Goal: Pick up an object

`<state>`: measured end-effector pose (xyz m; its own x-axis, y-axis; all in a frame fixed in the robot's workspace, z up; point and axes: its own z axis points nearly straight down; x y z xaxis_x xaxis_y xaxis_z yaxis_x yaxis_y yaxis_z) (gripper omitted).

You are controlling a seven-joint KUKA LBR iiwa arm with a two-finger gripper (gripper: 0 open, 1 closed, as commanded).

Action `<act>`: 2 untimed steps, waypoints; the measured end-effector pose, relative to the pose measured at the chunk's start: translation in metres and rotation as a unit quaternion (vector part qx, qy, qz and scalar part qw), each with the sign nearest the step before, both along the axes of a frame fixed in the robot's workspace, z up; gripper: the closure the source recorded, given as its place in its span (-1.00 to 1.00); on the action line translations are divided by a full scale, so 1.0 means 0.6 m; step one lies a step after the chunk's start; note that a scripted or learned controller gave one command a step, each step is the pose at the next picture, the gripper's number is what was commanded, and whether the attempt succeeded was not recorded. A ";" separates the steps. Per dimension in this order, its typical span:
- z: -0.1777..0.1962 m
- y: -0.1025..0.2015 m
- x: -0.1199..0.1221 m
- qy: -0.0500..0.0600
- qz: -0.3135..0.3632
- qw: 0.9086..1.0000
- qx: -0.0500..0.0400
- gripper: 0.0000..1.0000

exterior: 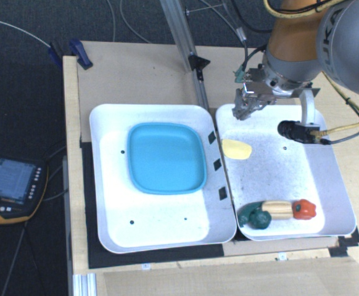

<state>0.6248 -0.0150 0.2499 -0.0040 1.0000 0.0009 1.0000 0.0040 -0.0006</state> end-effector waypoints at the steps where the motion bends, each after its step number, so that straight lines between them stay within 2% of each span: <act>1: 0.008 0.073 -0.026 -0.001 0.000 1.000 0.000 1.00; 2: -0.013 0.157 -0.038 0.000 0.000 1.000 0.000 1.00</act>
